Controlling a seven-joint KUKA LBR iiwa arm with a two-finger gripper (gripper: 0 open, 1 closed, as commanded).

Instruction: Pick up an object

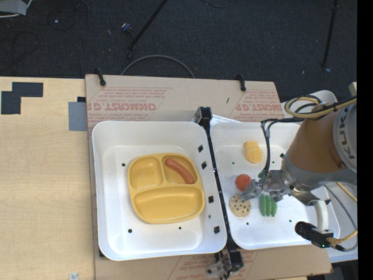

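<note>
In the right bin (pixel 291 238) lie a red tomato (pixel 243 181), a round cookie (pixel 239 205), a green ribbed piece (pixel 268 205) and a yellow-orange lump (pixel 253 151). My gripper (pixel 261 190) hangs low over the middle of this bin, between the tomato on its left and the green piece just below it. The cookie lies just to its lower left. Nothing shows as held. The arm's orange band (pixel 315 147) and wrist cover the bin's right part.
The left bin (pixel 111 226) holds a yellow compartment tray (pixel 166 206) with a red sausage (pixel 180 169) in its upper right compartment. A black divider (pixel 214 185) runs between the bins. Cables and a black fitting (pixel 312 233) sit at the right bin's lower right.
</note>
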